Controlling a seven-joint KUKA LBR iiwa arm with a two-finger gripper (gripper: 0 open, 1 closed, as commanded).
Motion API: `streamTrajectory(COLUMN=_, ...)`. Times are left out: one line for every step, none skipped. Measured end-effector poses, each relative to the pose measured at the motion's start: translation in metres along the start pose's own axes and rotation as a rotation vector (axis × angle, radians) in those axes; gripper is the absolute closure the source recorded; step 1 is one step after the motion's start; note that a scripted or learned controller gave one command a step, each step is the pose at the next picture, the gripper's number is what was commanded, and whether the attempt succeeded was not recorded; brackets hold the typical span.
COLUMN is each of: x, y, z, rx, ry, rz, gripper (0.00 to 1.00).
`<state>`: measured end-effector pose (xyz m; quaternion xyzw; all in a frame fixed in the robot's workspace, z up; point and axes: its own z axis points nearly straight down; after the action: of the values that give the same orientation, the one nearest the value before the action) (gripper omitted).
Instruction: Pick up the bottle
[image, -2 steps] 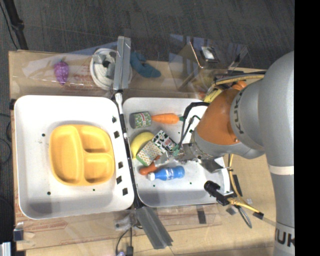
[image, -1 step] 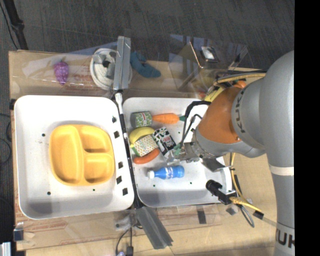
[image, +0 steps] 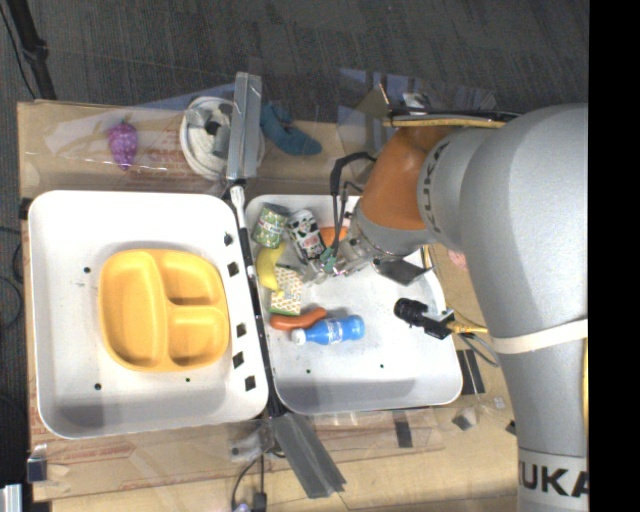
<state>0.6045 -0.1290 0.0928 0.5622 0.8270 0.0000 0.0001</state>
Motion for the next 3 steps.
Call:
streamTrajectory(x=-0.006, y=-0.002, z=-0.002, rx=-0.002, ry=-0.011, rz=0.006, gripper=0.00)
streamTrajectory(x=-0.014, y=-0.091, z=0.000, rx=0.002, ry=0.002, rz=0.008, gripper=0.00)
streamTrajectory(x=-0.029, y=-0.149, z=0.001, rx=0.002, ry=0.002, rz=0.027, gripper=0.00)
